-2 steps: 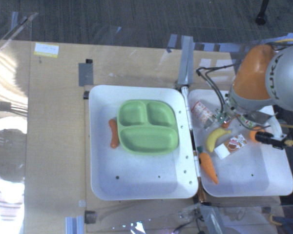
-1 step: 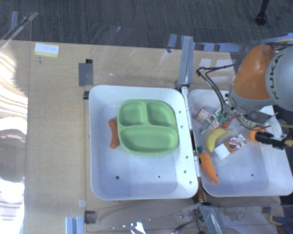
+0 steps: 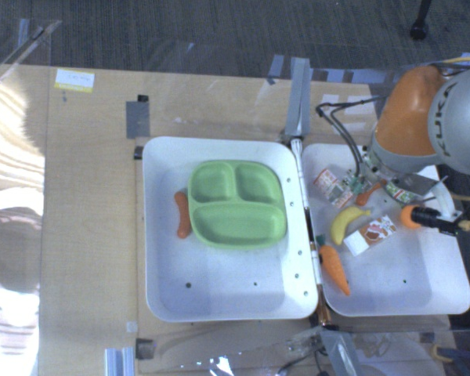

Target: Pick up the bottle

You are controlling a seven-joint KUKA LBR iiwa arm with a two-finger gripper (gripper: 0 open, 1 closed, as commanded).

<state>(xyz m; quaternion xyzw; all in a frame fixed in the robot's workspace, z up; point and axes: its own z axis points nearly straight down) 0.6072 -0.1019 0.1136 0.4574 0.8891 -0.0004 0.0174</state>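
The arm's orange band [image 3: 407, 120] hangs over the back of the right bin [image 3: 399, 296]. Below it the gripper [image 3: 366, 180] reaches down among small items, its lower part hidden by the wrist. A small item with a green and red label [image 3: 351, 186], probably the bottle, lies right at the gripper, partly covered by it. I cannot tell whether the two touch. Nothing is visibly lifted.
In the right bin lie a banana [image 3: 345, 223], a carrot [image 3: 334, 269], a red-white carton [image 3: 374, 232], a small packet [image 3: 326, 182] and an orange object [image 3: 411, 215]. The left bin [image 3: 219, 288] holds a green divided plate [image 3: 236, 204] and a red sausage [image 3: 182, 214].
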